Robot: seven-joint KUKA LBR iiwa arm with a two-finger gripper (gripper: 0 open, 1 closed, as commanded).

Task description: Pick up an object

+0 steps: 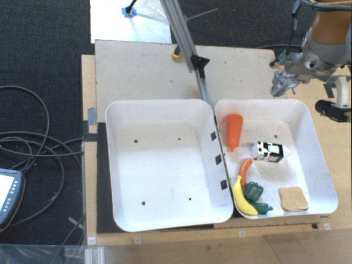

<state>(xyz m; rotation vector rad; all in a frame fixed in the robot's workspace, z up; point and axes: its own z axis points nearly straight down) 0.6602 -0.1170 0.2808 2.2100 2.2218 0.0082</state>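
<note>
The right bin (313,131) holds an orange carrot (234,130) near its far left corner, a black-and-white cow toy (269,152) in the middle, a small red chili (245,165), a yellow banana (242,198), a green pepper (255,193) and a slice of toast (293,198) at the near right. My gripper (282,84) hangs above the far rim of the right bin, well apart from all the objects. Nothing shows between its fingers.
The left bin (115,147) lies beside the right one, sharing a middle wall. A slanted metal pole (181,26) crosses the back of the bench. Cables and a tablet (8,194) lie on the floor at the left.
</note>
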